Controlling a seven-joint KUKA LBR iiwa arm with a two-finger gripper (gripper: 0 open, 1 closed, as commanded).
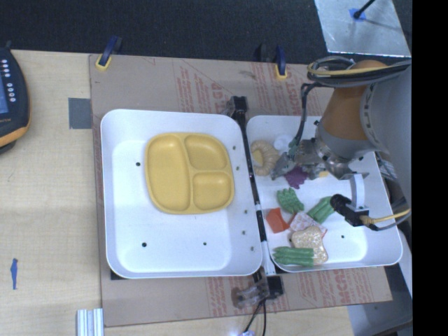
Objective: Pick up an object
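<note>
My gripper (292, 165) hangs low over the right bin (374, 247), near its middle left. Its dark fingers sit just above a purple piece (295, 178) and beside a beige lumpy item (264, 157). Below them lie a green toy (289, 200), a green cylinder (320, 209), a red-orange block (277, 220), a speckled tan cracker-like piece (308, 234) and a long green pod (293, 256). The wrist hides how the fingers stand.
The left bin (122, 247) holds a yellow divided plate (189, 171). A black clip (239, 106) joins the bins at the top, and another clamp (253, 292) sits at the bottom. A black and yellow cable (357, 215) crosses the right bin.
</note>
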